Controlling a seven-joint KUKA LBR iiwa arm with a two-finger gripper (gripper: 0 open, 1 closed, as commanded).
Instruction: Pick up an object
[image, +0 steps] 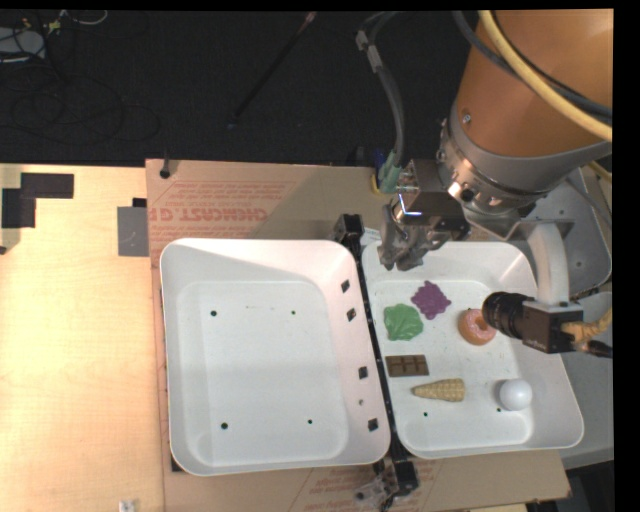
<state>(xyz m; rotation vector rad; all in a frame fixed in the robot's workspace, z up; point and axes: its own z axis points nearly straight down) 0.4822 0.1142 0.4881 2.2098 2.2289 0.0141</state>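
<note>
Arm (530, 90) enters from right; gripper (403, 255) hangs over right bin (545, 430), far-left corner. Finger state: cannot tell. Right bin holds green lump (402, 321), purple lump (431, 299), donut (476, 327), white ball (515, 394), cone (441, 390) lying tip left, long axis left-right, and brown bar (407, 366), also left-right.

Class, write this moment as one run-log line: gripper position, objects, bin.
gripper: above right bin far edge | nothing seen held | objects in right bin: green piece, purple piece, chocolate bar, cone, white ball
</note>
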